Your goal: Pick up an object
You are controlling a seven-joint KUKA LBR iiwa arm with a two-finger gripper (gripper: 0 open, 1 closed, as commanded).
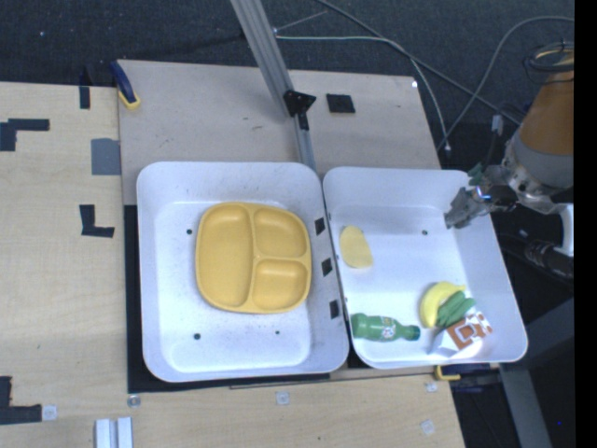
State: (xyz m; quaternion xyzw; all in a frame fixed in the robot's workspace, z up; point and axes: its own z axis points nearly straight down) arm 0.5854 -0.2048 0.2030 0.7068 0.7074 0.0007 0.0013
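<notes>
The tabletop [233,110] is pale wood-grain board with dark tape marks along its left side, and beyond its far edge lies dark carpet crossed by thin cables. A slanted metal pole [266,40] rises from the far middle of the board, and a small blue and yellow clamp [124,84] sits at the far left corner.

Two white bins stand side by side, touching along their inner walls. The left bin [168,343] holds one thing: a yellow divided plate [252,256] with three compartments, lying flat near its centre. The right bin [410,194] holds four things. A pale yellow oval piece [355,247] lies near its left wall. A green bottle [383,328] lies on its side along the near wall. A yellow banana-like toy [440,300] sits at the near right, with a small orange and white packet [469,332] just beside it, and something green lies where those two meet; whether it is a separate object is hard to make out.

The arm, grey with an orange band, is cut off by the right edge. Its gripper [464,207] hangs over the far right rim of the right bin, well apart from all four things. It is small and dark here, so I cannot tell whether the jaws are open or closed; nothing can be seen between them.
</notes>
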